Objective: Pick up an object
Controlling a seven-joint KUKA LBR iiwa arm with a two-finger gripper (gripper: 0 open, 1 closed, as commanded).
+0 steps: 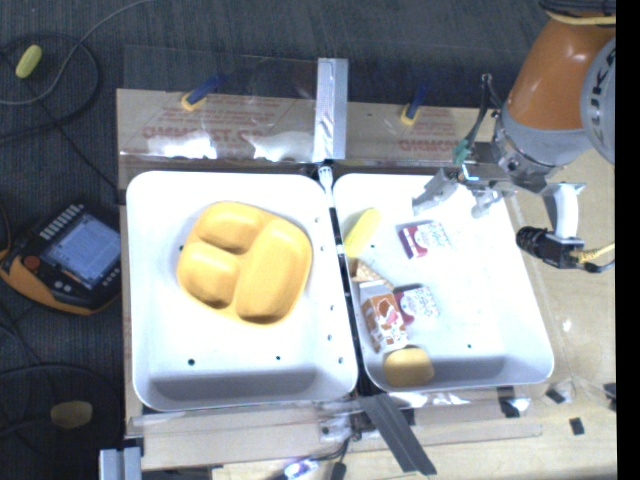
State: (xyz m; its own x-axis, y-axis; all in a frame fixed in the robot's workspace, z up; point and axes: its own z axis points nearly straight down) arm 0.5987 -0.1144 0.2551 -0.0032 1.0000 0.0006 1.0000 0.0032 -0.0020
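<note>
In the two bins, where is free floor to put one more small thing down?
Right bin: bare floor on its right half, right of the packets, up to the wall. Its left strip is crowded. Left bin: the yellow mold takes the middle; bare margins lie along the bottom and left.

I see arm (pixel 565 68) entering from upper right, orange band uppermost, grey wrist below it. Wrist tilted down and to left. Gripper (pixel 458 194) at wrist's lower left end, fingers spread apart, one (pixel 432 194) angled left, other (pixel 484 200) shorter-looking to its right. Nothing between fingers. I read gripper as hanging free, fingertips pointing down-left. Cabling runs along wrist's left side
</note>
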